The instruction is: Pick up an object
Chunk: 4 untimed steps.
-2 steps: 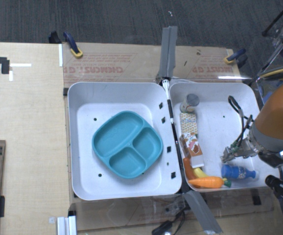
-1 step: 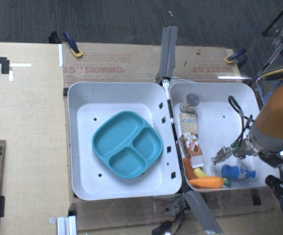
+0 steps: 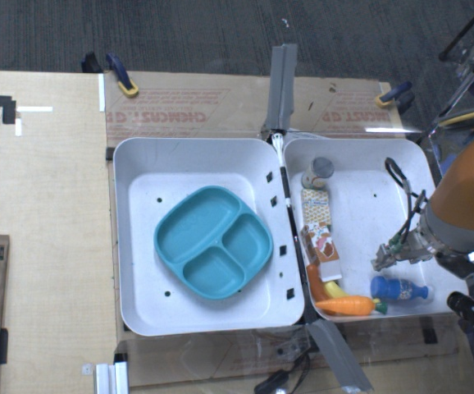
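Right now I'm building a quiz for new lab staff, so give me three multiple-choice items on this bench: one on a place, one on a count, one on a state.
1. Where does the teal plate lie?
A. In the left bin
B. In the right bin
C. On the bare bench

2. How many compartments does the plate have?
A. Two
B. Three
C. Five

3. How does the blue bottle rest?
A. Upright
B. On its side
C. Lifted off the bin floor

Answers:
1. A, it sits in the middle of the left bin.
2. B, one long section and two smaller ones show.
3. B, it lies flat on the floor of the right bin, just below the gripper.
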Tool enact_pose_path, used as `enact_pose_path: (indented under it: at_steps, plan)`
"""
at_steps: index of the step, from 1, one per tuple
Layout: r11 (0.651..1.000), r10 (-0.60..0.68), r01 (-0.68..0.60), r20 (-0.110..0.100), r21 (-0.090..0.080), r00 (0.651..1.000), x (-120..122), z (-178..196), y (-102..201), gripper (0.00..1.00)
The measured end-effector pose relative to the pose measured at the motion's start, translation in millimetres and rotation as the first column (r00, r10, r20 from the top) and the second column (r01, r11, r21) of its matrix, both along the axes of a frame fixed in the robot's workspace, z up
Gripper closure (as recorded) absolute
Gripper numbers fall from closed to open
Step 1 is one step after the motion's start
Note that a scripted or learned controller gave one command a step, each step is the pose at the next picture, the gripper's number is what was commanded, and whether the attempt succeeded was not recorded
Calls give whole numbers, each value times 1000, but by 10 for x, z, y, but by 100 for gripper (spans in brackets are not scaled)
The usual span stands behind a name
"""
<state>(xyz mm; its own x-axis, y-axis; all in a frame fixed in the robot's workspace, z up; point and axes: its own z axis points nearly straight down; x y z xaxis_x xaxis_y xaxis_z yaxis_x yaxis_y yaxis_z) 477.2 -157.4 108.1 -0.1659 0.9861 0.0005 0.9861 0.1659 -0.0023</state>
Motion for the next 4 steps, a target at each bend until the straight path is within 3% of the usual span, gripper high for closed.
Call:
enact_pose_path:
  at_steps: [1, 2, 3, 4]
  plan:
    - [1000, 1, -1, 0, 0, 1000, 0, 0, 1, 0]
    - [1000, -3, 3, 0, 0, 1000, 3, 87, -5, 100]
    - [990, 138, -138, 2, -1, 990, 3, 189, -307, 100]
    - [990, 138, -138, 2, -1, 990, 3, 188, -306, 0]
